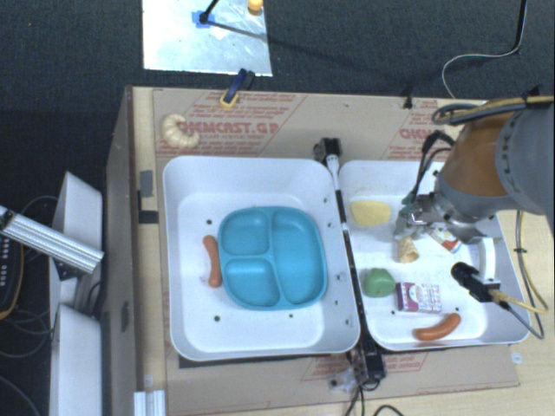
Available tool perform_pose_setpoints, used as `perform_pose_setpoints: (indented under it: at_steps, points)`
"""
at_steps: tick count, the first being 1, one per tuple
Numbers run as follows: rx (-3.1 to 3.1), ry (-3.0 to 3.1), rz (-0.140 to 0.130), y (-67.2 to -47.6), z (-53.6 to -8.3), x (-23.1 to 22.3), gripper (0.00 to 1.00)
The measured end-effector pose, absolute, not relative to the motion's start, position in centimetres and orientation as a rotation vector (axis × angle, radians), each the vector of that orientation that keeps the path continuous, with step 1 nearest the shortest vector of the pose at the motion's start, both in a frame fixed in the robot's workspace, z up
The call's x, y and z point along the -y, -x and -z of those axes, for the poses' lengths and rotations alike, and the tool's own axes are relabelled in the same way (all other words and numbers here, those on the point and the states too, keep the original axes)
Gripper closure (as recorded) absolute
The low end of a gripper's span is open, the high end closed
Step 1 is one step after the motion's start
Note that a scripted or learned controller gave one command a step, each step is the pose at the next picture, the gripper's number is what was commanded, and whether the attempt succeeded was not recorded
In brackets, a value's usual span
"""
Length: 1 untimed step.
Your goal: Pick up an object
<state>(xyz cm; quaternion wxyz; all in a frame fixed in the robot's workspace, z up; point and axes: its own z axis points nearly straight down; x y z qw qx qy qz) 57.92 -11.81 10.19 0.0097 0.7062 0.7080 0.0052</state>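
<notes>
Tan lump (407,250) sat left of centre in the right bin (486,323), directly below the gripper (414,225). Touching or just apart, couldn't tell. Gripper opening wasn't readable either, since its metal parts blurred together at this angle. A red-and-white scrap (449,244), possibly a wrapper, stuck out from under the wrist, mostly hidden. Around the lump were a pale yellow piece (370,212) up-left, a green ball (378,282) below, then a purple carton (418,297) and an orange sausage (437,327) near the front wall. The left bin (195,310) held a blue divided tray (271,256) with a second sausage (212,261) just beside it.
</notes>
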Motion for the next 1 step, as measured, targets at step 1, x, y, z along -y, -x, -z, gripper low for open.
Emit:
perform_pose_setpoints:
  at_steps: [1]
  points:
    - [-2.224, -2.215, -0.004, -58.89, -18.52, 6.02, 1.00]
